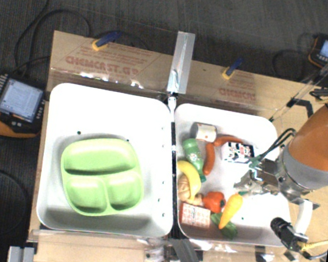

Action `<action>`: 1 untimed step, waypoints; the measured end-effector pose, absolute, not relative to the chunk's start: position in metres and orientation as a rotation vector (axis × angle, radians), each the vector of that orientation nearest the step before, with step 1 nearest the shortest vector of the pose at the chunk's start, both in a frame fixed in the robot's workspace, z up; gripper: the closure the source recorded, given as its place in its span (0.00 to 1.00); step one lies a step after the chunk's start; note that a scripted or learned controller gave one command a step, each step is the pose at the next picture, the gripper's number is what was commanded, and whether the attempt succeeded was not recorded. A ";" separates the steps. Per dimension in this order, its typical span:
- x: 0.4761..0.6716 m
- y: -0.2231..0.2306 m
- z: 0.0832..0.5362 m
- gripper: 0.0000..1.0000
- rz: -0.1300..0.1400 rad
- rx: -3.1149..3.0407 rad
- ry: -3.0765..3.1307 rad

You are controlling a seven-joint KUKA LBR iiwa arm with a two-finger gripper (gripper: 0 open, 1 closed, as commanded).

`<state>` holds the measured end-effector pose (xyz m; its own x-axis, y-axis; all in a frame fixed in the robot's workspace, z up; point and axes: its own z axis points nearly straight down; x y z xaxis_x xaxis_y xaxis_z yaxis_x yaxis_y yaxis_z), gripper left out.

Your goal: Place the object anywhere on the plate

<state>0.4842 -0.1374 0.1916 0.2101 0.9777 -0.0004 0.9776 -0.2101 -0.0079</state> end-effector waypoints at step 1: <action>0.499 -0.042 0.267 1.00 0.010 -2.254 -2.184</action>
